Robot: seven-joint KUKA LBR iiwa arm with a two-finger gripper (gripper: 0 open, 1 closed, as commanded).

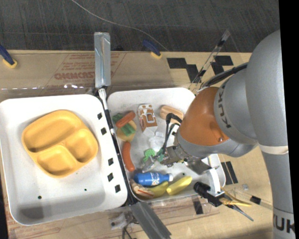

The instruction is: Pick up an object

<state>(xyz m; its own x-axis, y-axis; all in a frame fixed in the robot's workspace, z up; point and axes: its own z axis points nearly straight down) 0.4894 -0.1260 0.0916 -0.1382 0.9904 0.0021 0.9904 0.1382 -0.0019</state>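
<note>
My gripper [161, 157] is low inside the right bin [118, 100], under the orange wrist band, just above a small green toy [150, 154] and a white crumpled piece [154, 140]. A blue bottle [151, 178] lies right below it, with a yellow banana [178, 185] along the bin's front wall. A red sausage [127, 156] lies by the left wall. Further back sit a carrot-and-green toy [125, 124], an orange and white box [147, 115] and a tan bun [170, 111]. The arm hides the bin's right part.
The left bin [10, 167] holds a yellow divided plate [59, 142]. A metal clamp bar [102, 58] stands at the back between the bins. Black clips [109, 162] line the shared wall.
</note>
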